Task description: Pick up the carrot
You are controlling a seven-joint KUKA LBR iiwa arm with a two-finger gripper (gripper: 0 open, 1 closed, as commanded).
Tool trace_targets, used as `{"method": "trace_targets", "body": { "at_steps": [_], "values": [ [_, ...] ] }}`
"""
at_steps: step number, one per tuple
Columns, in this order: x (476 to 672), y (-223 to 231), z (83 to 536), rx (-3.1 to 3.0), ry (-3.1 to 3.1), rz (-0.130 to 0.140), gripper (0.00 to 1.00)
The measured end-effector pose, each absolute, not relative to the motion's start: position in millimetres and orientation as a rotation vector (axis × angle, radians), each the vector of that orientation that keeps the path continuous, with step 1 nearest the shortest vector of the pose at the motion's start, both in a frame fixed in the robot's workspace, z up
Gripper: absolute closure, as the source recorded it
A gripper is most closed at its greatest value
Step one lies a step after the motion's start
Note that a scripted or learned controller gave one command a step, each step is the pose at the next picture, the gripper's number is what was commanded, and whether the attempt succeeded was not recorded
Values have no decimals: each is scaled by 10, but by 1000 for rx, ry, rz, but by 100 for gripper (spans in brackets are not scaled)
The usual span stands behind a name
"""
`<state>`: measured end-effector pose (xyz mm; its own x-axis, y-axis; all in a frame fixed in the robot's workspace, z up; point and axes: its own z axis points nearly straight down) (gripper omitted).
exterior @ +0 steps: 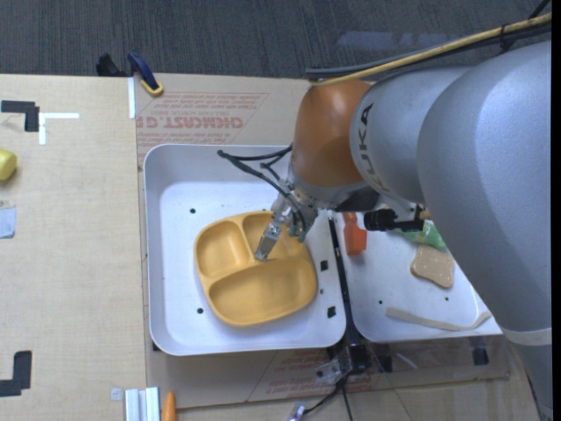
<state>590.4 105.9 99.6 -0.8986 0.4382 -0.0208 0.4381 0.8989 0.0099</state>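
The carrot (354, 234), a short orange piece, lies in the right bin (394, 310) close to its left wall, partly under the arm. My gripper (267, 243) hangs over the yellow divided plate (254, 274) in the left bin (171, 261), left of the carrot and apart from it. One finger (264, 246) points down toward the plate's upper right compartment. The arm's big grey body and orange band cover the upper part of the right bin.
A tan bread slice (433, 267) and a pale thin strip (434, 322) lie in the right bin, with a green item (433, 233) by the arm. A yellow object (5, 164) sits at the bench's far left. Black cables (254, 165) cross the left bin's top.
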Motion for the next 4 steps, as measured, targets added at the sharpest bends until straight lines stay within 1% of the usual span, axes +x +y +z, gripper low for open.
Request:
{"method": "trace_targets", "body": {
  "at_steps": [1,2,3,4],
  "values": [
    [5445,1689,1018,622,3036,14,0],
    [5261,1783,1087,563,2995,1,0],
    [5334,1683,1204,577,2974,-9,100],
    [4812,1643,931,422,3104,0,100]
  ]
}}
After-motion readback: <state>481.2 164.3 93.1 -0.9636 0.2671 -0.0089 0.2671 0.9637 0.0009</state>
